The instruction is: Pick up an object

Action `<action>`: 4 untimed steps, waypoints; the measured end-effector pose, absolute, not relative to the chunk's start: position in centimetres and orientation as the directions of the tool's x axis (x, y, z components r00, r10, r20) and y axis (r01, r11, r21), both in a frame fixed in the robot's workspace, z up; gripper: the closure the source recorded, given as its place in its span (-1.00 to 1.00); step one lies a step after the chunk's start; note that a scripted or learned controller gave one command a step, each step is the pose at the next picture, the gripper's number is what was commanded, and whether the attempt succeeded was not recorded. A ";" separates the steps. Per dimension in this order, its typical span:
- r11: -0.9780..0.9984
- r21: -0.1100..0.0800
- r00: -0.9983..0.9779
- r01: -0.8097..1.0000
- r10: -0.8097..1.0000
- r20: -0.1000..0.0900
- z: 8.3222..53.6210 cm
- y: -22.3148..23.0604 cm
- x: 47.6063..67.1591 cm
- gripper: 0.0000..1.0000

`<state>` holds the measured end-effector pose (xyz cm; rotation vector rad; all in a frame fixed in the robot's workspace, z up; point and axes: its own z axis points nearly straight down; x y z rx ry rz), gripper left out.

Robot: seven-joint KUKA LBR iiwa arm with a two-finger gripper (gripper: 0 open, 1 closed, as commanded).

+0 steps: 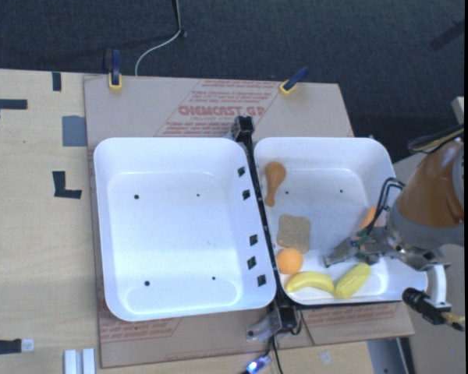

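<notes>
fingers (345, 254) spread open, holding nothing | low in right bin (320, 150) | just above yellow-green fruit (352, 280), banana (310, 282)

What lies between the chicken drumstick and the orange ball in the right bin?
In the camera view, a tan bread slice lies between the drumstick and the orange ball, close above the ball.

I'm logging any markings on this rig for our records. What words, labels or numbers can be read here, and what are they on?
"CHEMCAST GP": red print on the brown board under the bins, above the left bin.
Smaller red lines around that word: too blurred to read.
Red print on the board's lower edge, below the left bin: too blurred to read.
</notes>
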<state>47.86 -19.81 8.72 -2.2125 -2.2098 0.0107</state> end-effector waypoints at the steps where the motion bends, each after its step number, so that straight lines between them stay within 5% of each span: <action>1: 0.011 0.006 -0.011 1.000 1.000 0.000 8.5 -11.5 56.7 -1.00; 2: 0.004 0.015 -0.004 1.000 1.000 -0.001 25.8 -9.7 53.3 -1.00; 3: 0.003 -0.012 -0.003 1.000 1.000 0.004 18.0 -4.7 48.0 -1.00; 4: -0.001 0.018 0.001 1.000 1.000 -0.005 33.1 -8.8 51.6 -1.00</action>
